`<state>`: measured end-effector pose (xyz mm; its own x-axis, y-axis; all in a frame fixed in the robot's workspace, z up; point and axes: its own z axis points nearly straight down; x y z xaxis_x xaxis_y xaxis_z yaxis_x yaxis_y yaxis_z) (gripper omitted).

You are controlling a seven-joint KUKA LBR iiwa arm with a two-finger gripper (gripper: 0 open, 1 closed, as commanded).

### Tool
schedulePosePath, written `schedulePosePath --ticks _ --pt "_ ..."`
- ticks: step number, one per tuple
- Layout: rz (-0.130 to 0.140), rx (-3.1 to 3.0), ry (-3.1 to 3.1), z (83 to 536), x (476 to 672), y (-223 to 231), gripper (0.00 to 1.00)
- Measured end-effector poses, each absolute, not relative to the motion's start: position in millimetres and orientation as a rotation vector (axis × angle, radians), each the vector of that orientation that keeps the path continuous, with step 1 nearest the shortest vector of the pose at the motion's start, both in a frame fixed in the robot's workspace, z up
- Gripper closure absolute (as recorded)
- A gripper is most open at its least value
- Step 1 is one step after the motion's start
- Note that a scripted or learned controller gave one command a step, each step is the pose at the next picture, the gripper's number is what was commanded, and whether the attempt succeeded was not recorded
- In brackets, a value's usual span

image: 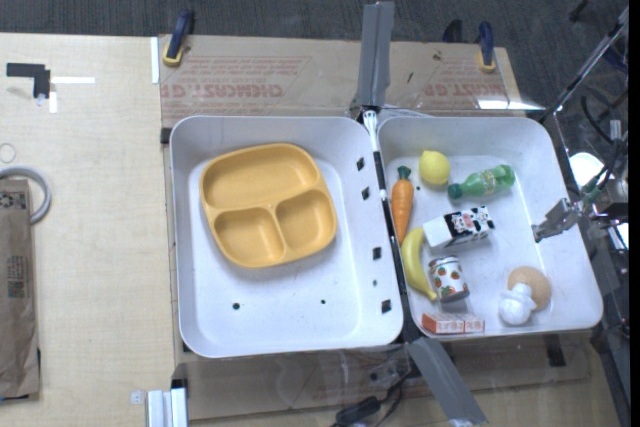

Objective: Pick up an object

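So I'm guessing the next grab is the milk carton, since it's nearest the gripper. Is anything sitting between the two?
Nothing visible does. The gripper hangs at the right bin's right wall, and bare white floor runs from there to the milk carton. The green bottle lies above that line, the mushroom below it.

Brown paper bag (14, 285) cut by left edge

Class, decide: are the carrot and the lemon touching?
Apart. The camera view shows white bin floor between the carrot and the lemon.
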<state>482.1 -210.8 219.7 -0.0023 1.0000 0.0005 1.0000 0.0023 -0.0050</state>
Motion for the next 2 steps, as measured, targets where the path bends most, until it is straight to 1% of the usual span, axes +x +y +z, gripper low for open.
schedulePosePath --ticks 1,2 --pt "0.009 -2.616 -1.73 116.2 485.7 -130.0 0.0" --pt "-0.025 -2.946 -1.113 100.7 546.7 -144.9 0.0"
